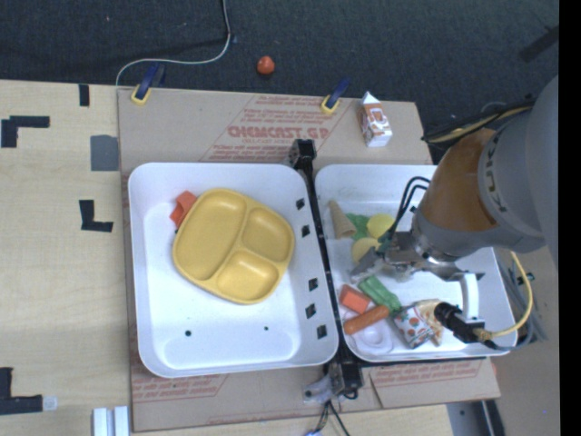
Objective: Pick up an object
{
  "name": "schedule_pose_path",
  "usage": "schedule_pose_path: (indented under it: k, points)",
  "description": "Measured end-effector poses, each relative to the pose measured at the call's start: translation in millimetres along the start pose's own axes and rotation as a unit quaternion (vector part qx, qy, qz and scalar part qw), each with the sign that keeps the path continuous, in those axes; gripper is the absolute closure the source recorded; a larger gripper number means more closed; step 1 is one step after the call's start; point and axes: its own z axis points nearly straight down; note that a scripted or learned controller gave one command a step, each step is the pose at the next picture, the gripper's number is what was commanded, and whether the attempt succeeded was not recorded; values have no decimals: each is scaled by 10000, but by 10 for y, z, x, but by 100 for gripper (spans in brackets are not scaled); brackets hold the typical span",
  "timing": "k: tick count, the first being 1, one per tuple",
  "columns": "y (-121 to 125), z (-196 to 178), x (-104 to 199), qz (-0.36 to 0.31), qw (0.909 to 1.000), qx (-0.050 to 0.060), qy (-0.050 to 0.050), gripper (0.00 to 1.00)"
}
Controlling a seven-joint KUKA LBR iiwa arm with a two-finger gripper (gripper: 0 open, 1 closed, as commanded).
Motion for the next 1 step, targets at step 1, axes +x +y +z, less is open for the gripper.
schedule_pose_path:
  k: [1]
  points:
    - [-480, 92, 189, -30, 9999, -96, -19, 0]
